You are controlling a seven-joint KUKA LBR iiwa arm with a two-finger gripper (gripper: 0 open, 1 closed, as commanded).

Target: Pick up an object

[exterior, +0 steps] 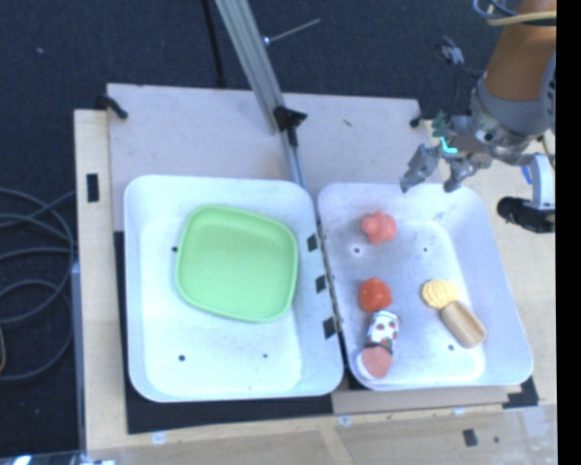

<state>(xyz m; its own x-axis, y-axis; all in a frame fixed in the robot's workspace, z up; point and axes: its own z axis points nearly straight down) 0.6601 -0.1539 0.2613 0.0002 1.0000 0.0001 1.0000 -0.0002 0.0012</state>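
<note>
Gripper [434, 174], its 2 fingers spread and empty, hovers at the right bin's [499, 260] far rim; descending here risks striking the rim and missing the pink ball [379, 227].

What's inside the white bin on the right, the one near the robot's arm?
The right bin holds a pinkish ball, a red ball, a small white-and-dark figure touching a pink piece, and a yellow-and-tan corn-like toy. Nothing visibly covers them.
</note>
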